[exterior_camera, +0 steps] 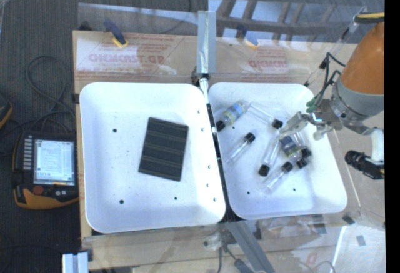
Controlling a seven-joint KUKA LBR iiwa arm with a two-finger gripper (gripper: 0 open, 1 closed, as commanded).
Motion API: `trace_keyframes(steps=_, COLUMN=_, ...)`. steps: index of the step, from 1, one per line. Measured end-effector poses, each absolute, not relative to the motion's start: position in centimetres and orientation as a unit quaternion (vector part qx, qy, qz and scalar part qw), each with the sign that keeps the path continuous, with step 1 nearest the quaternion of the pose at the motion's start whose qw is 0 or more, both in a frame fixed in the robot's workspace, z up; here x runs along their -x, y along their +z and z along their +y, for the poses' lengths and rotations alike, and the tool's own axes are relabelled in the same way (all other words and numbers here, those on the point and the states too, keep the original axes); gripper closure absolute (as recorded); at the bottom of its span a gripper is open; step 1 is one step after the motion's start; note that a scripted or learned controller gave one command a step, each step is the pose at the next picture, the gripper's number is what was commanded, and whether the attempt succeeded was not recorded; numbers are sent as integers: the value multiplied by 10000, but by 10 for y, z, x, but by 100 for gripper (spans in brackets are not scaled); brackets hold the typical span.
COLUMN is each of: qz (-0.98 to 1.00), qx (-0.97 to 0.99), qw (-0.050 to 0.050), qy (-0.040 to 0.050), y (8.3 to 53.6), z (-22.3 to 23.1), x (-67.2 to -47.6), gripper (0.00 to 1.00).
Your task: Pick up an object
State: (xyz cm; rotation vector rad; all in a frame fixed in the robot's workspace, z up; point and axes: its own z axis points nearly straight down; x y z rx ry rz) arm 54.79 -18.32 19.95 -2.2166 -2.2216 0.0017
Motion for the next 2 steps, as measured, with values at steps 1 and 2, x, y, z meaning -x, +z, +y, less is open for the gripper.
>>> trace_keyframes(steps=1, qz=-7228, qx=6910, qw=46, qy=-20, y=97, z=-216, x=-568, gripper=0)
trace_keyframes(steps=2, qz=-7228, qx=6911, qw=55, qy=-15, y=106, z=-216, x=-567, gripper=100)
